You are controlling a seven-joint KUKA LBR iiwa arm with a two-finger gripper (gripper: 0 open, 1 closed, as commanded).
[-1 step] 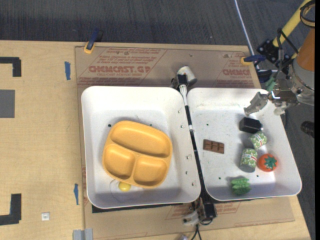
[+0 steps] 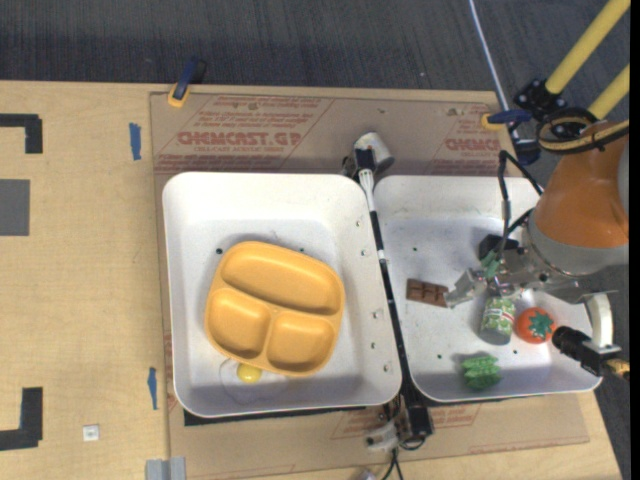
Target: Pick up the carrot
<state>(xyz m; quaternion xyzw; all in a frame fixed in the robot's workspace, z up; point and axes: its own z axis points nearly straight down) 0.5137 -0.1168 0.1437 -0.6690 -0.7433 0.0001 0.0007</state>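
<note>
In the right bin, the jaws' spread cannot be told as the gripper hovers over a green-white can, the carrot just right.

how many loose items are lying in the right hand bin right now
4 that I can make out: a brown chocolate piece near the divider, a green-labelled can by the gripper, a red-orange round item beside it, and a green leafy piece near the front. The arm may hide more.
</note>
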